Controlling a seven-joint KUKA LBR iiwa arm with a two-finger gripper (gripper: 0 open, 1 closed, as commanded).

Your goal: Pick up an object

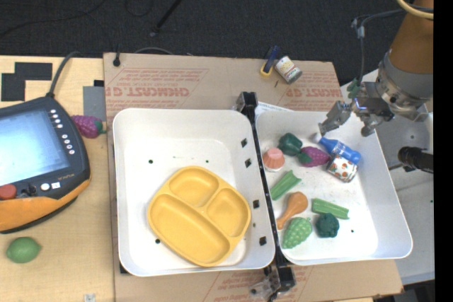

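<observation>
Cardboard sheet (233, 81) lies under both bins, brown, printed red lettering; its near edge sits closest to the camera. Left bin (134, 131), shallow white plastic, holds a yellow sectioned tray (199, 213), glossy, three compartments. Right bin (386, 223), same white plastic, holds small toy foods: bumpy green cluster (297, 231) at the near side, orange drumstick shape (293, 206) beside it, dark green lump (327, 225), flat green stick (330, 208), green pod (284, 184), pink round piece (274, 158), dark green pepper shape (290, 144), purple knobbly piece (313, 156), blue-and-white bottle-like object (341, 158) toward the far right wall. Outside the bins: small can (287, 69) on the cardboard beyond the right bin, teach pendant (39, 159) well left of the left bin on pale wood, green ball (23, 250), purple toy (86, 125). Dark carpet with cables behind. Gripper (352, 119) hovers above the right bin's far right corner, fingers spread apart, nothing between them; the blue-and-white object lies just below and nearer than the fingertips, not touching.
</observation>
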